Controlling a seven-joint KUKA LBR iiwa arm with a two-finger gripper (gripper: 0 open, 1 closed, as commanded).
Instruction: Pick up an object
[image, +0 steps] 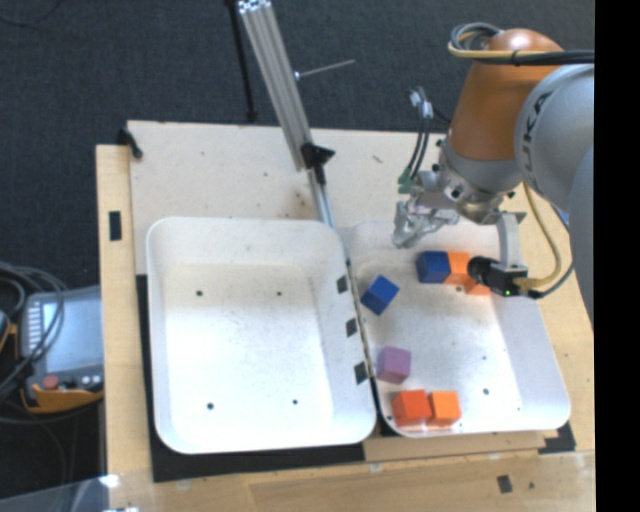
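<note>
My gripper (410, 232) hangs over the far left part of the right bin (520, 350), with nothing visible between its fingers. Just right of it lie a blue cube (433, 266) and an orange block (460, 269), side by side. Another blue cube (380, 295) rests by the bin's left wall, below the gripper. A purple cube (394, 364) sits lower down, and two orange blocks (411, 407) (444, 407) lie together at the near edge.
The left bin (250, 335) lies beside the right one. A slanted metal rail (285, 95) crosses from the top toward the divide between the bins. The wooden bench edge (115, 300) frames both.
</note>
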